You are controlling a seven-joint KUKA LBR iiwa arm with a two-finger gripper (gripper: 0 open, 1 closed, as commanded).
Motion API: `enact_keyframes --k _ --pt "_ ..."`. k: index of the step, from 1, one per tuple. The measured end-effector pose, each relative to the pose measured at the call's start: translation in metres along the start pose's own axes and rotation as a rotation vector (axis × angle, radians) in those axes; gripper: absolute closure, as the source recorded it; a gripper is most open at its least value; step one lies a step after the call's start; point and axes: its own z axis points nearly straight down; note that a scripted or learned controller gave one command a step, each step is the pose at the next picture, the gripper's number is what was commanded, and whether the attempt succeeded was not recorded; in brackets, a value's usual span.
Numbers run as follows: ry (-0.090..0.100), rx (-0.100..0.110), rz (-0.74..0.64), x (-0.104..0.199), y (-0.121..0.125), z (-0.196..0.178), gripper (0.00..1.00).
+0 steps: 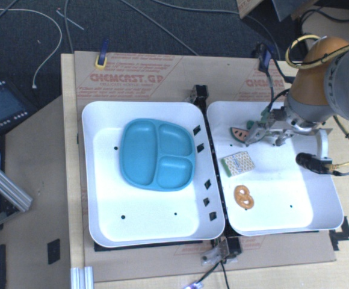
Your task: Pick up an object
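Although whether it grips anything cannot be told, the grey two-finger gripper (260, 129) hovers beside the small red-and-green watermelon-slice toy (241, 135) at the right white bin's (319, 215) upper left, which looks light, rigid, best pinched across its flat faces.

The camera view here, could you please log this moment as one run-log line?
gripper: low in right bin, beside watermelon slice | patterned packet, pretzel: loose in right bin | blue divided plate: left bin
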Motion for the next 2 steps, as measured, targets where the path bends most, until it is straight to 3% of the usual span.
enact_keyframes --k 1,2 --pt "-0.001 -0.004 -0.001 0.001 0.000 0.008 0.00" --pt "-0.001 -0.007 -0.001 0.001 0.001 -0.004 1.00"
